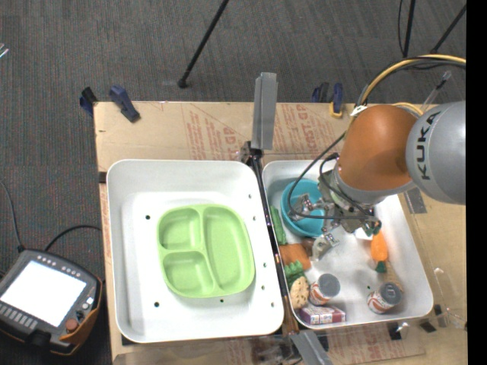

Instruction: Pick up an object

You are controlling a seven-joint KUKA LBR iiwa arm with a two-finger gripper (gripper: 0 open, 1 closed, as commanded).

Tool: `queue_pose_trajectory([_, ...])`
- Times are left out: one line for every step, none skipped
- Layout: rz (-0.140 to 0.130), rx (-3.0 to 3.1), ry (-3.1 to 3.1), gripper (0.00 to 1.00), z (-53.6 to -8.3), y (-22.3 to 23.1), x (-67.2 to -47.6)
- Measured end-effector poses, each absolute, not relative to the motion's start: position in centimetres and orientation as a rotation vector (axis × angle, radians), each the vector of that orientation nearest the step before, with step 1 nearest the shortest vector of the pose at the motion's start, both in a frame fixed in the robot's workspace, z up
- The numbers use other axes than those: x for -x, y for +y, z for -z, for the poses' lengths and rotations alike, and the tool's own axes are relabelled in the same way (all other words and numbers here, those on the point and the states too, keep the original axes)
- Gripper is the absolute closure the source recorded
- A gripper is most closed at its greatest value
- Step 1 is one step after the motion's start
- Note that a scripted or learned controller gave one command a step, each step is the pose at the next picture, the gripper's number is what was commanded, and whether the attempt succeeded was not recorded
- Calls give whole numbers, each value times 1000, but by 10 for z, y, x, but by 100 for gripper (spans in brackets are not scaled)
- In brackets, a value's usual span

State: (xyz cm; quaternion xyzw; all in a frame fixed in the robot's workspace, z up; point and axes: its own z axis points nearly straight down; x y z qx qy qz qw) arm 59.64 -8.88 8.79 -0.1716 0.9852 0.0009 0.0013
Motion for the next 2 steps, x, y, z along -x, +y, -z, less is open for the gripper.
queue_pose_trajectory([-2, 668, 3066, 0, -88, -127, -639])
queue_pose_trajectory([-4, 590, 3086, 0, -87, -115, -556])
